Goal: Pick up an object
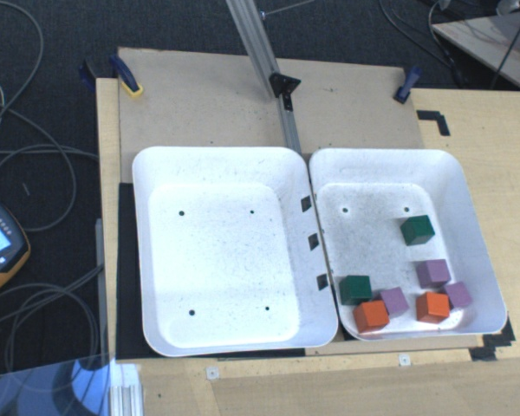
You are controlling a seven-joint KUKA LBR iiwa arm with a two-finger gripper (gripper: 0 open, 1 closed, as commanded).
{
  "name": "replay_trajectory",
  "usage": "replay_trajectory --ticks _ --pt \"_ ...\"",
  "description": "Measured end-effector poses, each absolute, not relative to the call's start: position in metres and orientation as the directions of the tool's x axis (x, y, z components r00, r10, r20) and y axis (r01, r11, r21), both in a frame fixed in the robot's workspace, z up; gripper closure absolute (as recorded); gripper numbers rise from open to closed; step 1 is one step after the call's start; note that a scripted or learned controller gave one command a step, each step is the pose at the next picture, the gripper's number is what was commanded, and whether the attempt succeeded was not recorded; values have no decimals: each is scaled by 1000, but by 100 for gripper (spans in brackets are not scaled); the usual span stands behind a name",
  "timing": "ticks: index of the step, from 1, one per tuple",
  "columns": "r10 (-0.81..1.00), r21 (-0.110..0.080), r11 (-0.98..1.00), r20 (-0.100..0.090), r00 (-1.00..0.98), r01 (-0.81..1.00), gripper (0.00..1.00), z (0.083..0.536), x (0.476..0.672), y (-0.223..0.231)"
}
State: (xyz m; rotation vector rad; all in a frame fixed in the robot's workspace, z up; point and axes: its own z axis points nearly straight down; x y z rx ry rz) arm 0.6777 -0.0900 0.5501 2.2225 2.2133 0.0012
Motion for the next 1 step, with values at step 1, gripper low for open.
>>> replay_trajectory --ticks 1 --pt "1000 -10 3 1 -3 1000 0 372 678 -28"
